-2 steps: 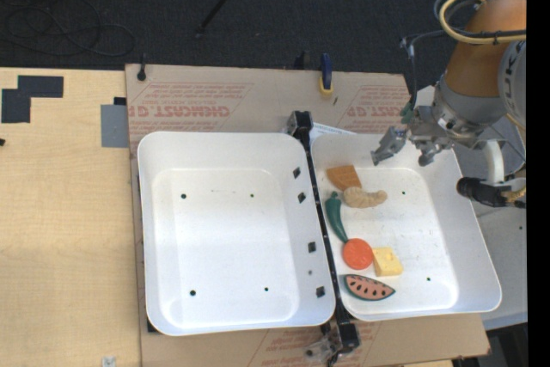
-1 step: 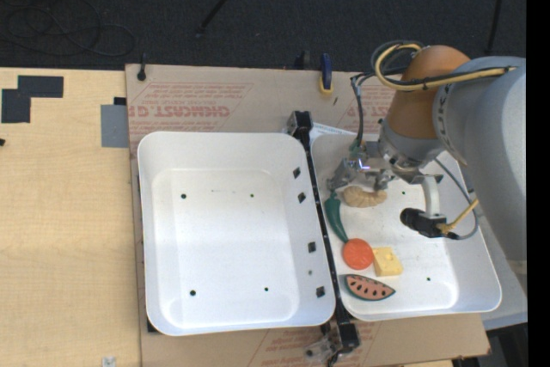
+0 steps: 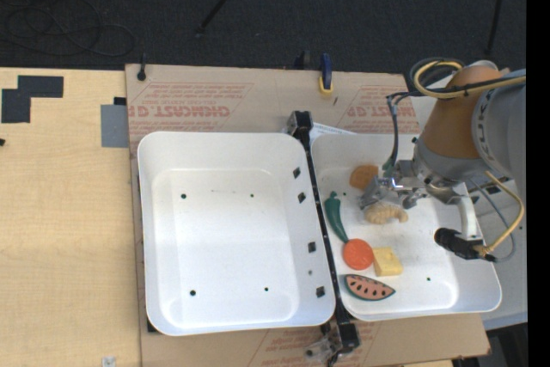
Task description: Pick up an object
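The gripper hangs low in the right bin, reaching in from the right; whether it is spread or pressed together I cannot tell. A pale lumpy piece lies directly beneath it, touching or nearly so; nothing shows clearly pinched. A brown round piece sits just beside the gripper, up and to its left; a green pepper lies along the bin's left wall. Nearer the camera lie 3 more toys: a red tomato, a yellow block touching it, and a watermelon slice just below both. The left bin lies alongside, on brown cardboard.
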`<action>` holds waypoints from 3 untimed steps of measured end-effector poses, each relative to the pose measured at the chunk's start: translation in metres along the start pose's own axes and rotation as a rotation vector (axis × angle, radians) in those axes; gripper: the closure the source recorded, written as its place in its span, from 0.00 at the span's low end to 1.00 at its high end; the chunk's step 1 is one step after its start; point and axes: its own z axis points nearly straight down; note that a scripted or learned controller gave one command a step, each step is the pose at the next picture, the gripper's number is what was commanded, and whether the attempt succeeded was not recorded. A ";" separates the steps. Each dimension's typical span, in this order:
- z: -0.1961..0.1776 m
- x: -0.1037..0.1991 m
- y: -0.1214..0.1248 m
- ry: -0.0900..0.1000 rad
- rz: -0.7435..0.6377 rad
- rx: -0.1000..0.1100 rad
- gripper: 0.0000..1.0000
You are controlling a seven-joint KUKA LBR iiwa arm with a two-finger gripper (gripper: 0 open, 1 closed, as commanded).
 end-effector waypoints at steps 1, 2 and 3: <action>-0.010 0.001 0.001 0.001 0.001 -0.002 1.00; 0.000 -0.010 -0.044 0.001 -0.002 -0.003 1.00; -0.001 -0.025 0.008 -0.001 -0.005 -0.008 1.00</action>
